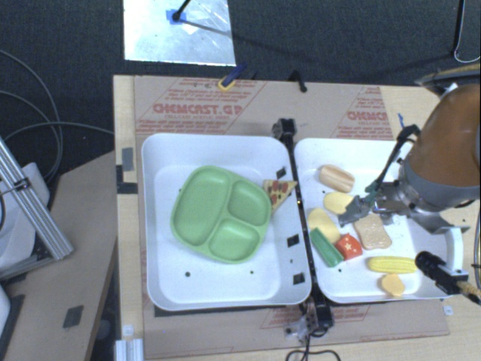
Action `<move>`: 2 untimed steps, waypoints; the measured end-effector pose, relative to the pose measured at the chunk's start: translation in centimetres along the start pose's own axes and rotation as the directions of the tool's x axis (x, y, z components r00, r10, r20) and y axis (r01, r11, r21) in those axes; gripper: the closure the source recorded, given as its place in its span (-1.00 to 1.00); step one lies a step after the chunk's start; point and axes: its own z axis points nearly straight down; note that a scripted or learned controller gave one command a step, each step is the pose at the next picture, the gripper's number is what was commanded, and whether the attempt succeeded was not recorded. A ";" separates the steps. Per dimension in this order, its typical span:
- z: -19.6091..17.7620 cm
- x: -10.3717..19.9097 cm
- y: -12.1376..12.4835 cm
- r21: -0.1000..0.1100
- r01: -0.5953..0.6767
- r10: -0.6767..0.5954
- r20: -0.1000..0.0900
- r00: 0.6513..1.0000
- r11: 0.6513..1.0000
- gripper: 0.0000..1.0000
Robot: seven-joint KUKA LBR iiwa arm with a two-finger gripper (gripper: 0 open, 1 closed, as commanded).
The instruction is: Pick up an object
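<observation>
Grey gripper (353, 215) low in right bin (421, 292), above toy food; finger state unclear.

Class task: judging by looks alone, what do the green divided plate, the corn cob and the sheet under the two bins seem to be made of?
Green divided plate: probably moulded plastic, matte, with an even colour and soft rounded compartment walls.
Corn cob: likely toy plastic, its uniform yellow slightly glossy.
Sheet under the bins: apparently brown cardboard, dull, with red printed lettering and straight cut edges.
</observation>
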 end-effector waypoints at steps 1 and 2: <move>0.8 0.0 -0.1 0.012 -0.003 0.003 -0.001 1.000 1.000 -1.00; 8.3 -2.9 4.9 0.015 -0.005 0.005 0.001 1.000 1.000 -1.00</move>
